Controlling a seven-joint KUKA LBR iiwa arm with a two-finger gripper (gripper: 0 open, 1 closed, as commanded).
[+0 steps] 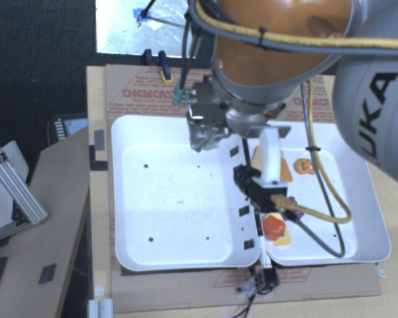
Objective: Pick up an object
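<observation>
Down in the right bin [368, 244] you have a few small objects: a red object [274, 226] at about seven o'clock of that bin, sitting on a pale yellow piece [282, 238], an orange pretzel-shaped piece [304, 167] toward twelve o'clock, and a flat orange-tan piece [285, 171] just beside it, partly covered by a white upright part [271, 158] of the arm's tooling. You'll see the gripper [202, 136] at about ten o'clock of those objects, hanging over the far edge of the left bin [139, 244], near the wall between the two bins. From this angle you cannot tell how the pincer is set, and nothing shows in it. The arm's orange band [278, 25] looms at twelve o'clock, a yellow cable [325, 211] looping across the right bin.
</observation>
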